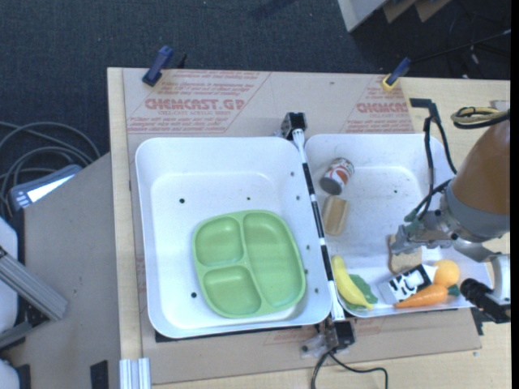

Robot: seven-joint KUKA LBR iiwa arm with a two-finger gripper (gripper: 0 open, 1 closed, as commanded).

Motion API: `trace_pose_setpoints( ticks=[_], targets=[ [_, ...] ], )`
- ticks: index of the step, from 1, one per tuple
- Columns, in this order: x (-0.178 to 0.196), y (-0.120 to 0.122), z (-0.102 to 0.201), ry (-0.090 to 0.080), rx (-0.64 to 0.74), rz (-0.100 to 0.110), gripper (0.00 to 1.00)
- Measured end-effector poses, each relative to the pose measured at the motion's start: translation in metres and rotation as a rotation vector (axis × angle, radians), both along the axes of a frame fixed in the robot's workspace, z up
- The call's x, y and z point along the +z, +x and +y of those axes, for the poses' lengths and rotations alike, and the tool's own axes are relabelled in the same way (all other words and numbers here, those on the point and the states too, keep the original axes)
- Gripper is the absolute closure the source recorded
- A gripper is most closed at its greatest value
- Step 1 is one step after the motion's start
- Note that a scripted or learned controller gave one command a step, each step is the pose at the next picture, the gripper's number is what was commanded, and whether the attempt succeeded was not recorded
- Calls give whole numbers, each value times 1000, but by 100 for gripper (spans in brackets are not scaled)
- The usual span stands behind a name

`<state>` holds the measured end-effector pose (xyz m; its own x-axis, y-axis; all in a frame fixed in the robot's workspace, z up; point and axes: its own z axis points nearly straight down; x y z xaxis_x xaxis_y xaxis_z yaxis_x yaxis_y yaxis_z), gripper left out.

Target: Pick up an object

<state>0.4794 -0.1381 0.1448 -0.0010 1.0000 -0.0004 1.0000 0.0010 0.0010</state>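
Two shallow white plastic bins sit side by side on my cardboard-covered bench [203, 104], above dark carpet. My left bin [162, 177] holds a green three-compartment plate [247, 263]. My right bin [369, 152] holds a small tin can [336, 176], a tan block [335, 215], a yellow banana [347, 280], an orange carrot [422, 297] and a small orange ball [446, 272]. My gripper [413, 237] hangs low over a tan piece [403, 259] just above the carrot; whether my jaws are open or closed, I cannot tell.

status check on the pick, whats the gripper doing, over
Gripper low in right bin, over a tan item. Grasp unconfirmed. Carrot, orange and black-white piece crowd close beside.
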Motion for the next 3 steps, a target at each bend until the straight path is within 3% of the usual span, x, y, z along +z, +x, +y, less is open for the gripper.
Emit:
trace_pose_setpoints(
  ticks=[1, 2, 3],
  targets=[
    [0, 0, 0, 0, -1, 0, 0],
    [-9, 0, -39, -2, -2, 0, 0],
    [-58, 0, -13, -3, -2, -3, 0]
  ],
)
